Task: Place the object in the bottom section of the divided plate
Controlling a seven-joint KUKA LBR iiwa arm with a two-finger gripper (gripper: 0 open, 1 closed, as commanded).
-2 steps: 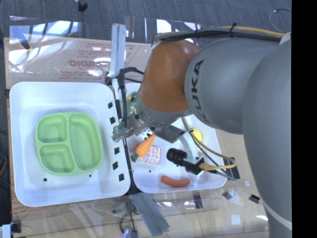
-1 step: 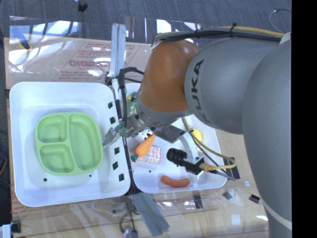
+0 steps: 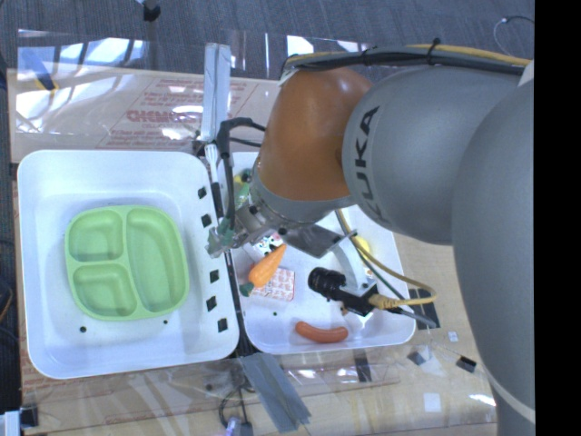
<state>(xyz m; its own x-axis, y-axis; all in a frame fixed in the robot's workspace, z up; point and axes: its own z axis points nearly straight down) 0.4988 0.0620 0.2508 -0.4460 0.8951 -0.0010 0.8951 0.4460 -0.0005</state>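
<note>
while the gripper [image 3: 243, 230] hangs, perhaps over the carrot [image 3: 266, 265], the divided plate [image 3: 127, 262] lies apart.

Arm casing [image 3: 454, 134]: smooth, rounded grey shells with a soft sheen made up the bulk of the body.
Band [image 3: 313, 134]: a bulging orange section sat above the wrist, glossy, with a pale highlight on its crown.
Lettering [image 3: 363, 162]: dark capitals spelling part of the maker's name ran along the grey shell beside the orange.
Cables [image 3: 399, 55]: a black lead and a yellow one lay together over the top of the casing; further yellow cable [image 3: 386, 275] looped beneath the wrist.
Wrist fittings [image 3: 340, 289]: a black cylindrical part and a grey metal plate were mounted below the orange section.
Tool [image 3: 227, 232]: small, grey-green and metallic; its details were too small to tell.
</note>
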